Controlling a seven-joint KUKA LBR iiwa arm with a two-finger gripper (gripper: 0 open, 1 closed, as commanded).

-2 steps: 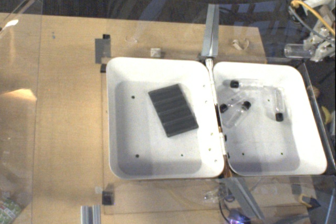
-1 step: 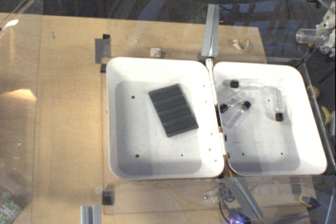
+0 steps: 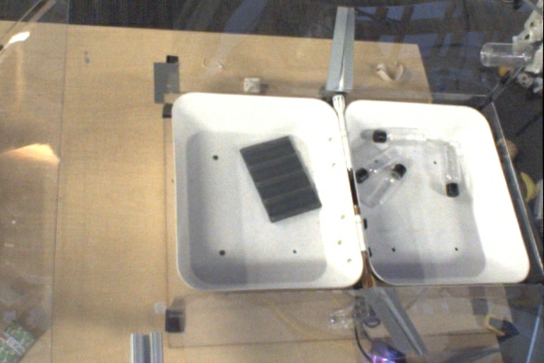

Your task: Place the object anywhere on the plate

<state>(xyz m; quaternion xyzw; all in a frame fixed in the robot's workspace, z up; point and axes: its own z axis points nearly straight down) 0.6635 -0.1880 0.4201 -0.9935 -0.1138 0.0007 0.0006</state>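
the robot's gripper (image 3: 520,55) sits at the upper right edge of the camera view, off beyond the far right corner of the bins and above the bench. it is cut off by the frame, and i cannot tell whether it is released or clenched. a clear tube-like piece (image 3: 497,56) shows just at its left side; whether that is gripped cannot be told.

nearest to it is the shallow white right bin (image 3: 501,263). in its far half lie small clear plastic tubes with black caps (image 3: 379,134), scattered close together, one apart toward the right wall.

the shallow white left bin (image 3: 191,268) touches it along the middle seam. the dark grey ribbed rectangular plate (image 3: 280,178) lies flat there, turned at a slant, with nothing on it.
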